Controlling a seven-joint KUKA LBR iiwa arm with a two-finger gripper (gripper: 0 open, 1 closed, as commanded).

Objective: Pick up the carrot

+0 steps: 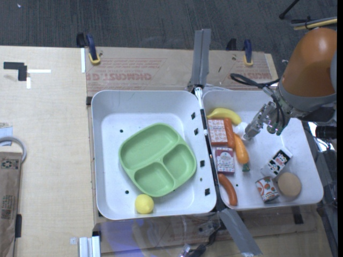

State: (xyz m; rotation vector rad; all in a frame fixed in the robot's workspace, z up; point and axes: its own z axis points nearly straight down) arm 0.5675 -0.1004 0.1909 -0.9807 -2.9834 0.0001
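The carrot [241,149] is orange with a small green end pointing toward the front. It lies in the right bin [308,159] between a red box and bare bin floor. My gripper [263,129] hangs just right of and behind the carrot's thick end. Its fingers are spread open with nothing between them. One fingertip [250,132] sits close to the carrot's top end, and I cannot tell whether it touches.
Around the carrot lie a banana [224,113], two red boxes [216,131] [224,160], two orange-red sausages [229,133] [229,190], a small carton [277,162], a can [266,189] and a brown egg-like ball [289,185]. The left bin holds a green divided plate [157,159] and a lemon [143,203].
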